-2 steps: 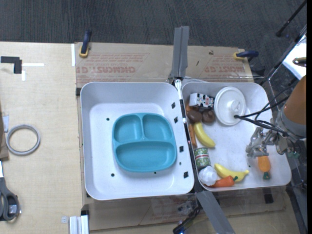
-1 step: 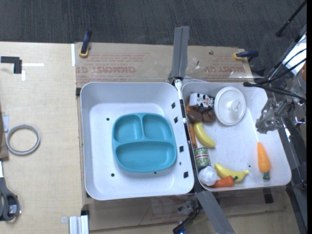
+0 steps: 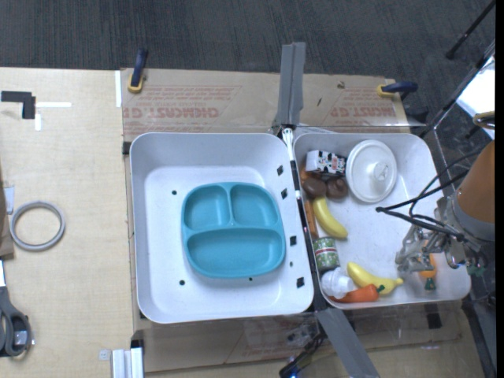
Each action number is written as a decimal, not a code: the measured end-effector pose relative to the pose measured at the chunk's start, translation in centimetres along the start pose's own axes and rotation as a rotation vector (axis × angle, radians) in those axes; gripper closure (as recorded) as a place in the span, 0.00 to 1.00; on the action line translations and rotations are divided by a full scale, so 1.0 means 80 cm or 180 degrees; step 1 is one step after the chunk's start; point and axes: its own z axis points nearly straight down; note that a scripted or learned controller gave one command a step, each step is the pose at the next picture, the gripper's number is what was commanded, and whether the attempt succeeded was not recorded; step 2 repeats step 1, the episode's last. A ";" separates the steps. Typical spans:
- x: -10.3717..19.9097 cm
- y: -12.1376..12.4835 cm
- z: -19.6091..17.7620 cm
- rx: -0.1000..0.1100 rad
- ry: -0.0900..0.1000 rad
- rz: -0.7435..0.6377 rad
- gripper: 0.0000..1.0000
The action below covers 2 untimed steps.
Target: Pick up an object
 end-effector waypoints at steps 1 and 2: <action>-0.016 0.009 -0.195 0.0002 -0.0010 -0.0071 1.00; -0.016 0.009 -0.195 0.0002 -0.0010 -0.0071 1.00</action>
